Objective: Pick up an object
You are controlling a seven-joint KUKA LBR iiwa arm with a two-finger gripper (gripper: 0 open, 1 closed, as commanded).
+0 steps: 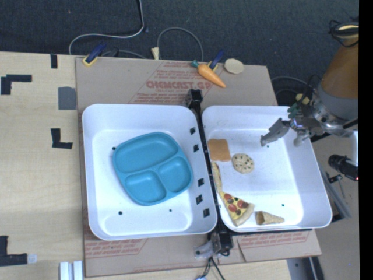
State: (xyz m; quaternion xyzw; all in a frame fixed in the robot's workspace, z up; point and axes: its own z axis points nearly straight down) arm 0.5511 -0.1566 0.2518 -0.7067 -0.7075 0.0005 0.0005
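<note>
In the right bin (303,179) lie a tan toast slice (220,150), a chocolate-chip cookie (243,163), a pizza slice (236,207) and a small crust wedge (268,218). A thin pale strip (217,178) runs along the bin's left wall. My gripper (286,136) hangs over the bin's upper right part, to the right of the cookie and apart from it. It is open, with nothing between its fingers (271,136).
The left bin (93,156) holds a blue divided plate (152,167). A toy carrot (210,74) and a beige round piece (234,66) lie on the cardboard behind the bins. Cables trail at the back.
</note>
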